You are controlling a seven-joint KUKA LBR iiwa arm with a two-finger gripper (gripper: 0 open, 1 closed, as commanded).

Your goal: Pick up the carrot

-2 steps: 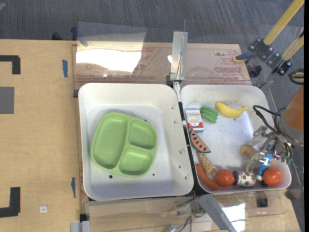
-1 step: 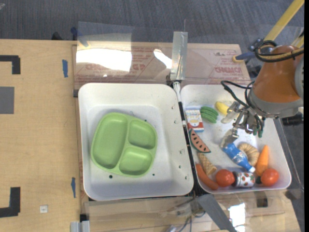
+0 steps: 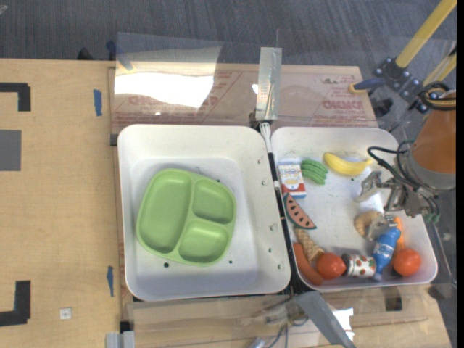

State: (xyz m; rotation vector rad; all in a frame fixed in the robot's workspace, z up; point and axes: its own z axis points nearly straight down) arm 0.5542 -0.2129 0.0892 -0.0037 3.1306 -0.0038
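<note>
The bench (image 3: 51,194) carries two shallow white bins side by side. The left bin (image 3: 138,151) holds a green divided plate (image 3: 187,216) with three compartments. The right bin (image 3: 341,140) holds the toys. Beyond both bins lies a clear sheet with reddish printing too faint to read.

The arm enters from the right, its orange band above the wrist, and the gripper (image 3: 388,201) hangs over the right side of the right bin, just above a tan piece (image 3: 366,223) and a blue bottle (image 3: 386,243). The metal parts blur together there, so how wide the jaws stand, or whether they hold anything, cannot be told.

The carrot (image 3: 304,265) lies at the near left corner of the right bin, orange, beside a red tomato (image 3: 331,265) and under the tip of a cone. Farther off are a watermelon slice (image 3: 299,212), a yellow banana (image 3: 346,164), a small carton (image 3: 291,177) with a red and white label not legible, and a green pea pod (image 3: 315,170). An orange ball (image 3: 407,262) sits at the near right.
</note>
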